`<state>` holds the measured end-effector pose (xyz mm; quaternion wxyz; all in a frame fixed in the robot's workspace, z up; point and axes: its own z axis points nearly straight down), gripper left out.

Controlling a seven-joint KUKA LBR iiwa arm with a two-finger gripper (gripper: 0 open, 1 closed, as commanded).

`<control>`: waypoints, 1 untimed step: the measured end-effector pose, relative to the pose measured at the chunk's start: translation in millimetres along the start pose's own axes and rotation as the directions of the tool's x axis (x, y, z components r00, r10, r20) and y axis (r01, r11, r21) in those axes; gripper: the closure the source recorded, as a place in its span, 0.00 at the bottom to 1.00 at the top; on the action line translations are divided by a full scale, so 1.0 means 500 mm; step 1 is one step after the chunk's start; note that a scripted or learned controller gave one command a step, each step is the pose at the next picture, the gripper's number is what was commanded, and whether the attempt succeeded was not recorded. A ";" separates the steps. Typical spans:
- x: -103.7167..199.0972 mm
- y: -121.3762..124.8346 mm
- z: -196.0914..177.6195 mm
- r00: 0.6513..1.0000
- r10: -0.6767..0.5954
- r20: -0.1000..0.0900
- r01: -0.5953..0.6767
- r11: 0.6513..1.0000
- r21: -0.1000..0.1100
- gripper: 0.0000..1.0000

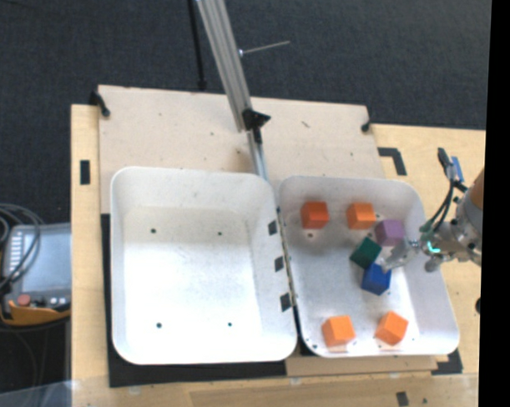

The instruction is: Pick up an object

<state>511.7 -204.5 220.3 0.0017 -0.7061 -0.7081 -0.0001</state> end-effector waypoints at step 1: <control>0.000 0.002 -0.004 1.000 0.000 0.001 0.000 1.000 -0.004 0.00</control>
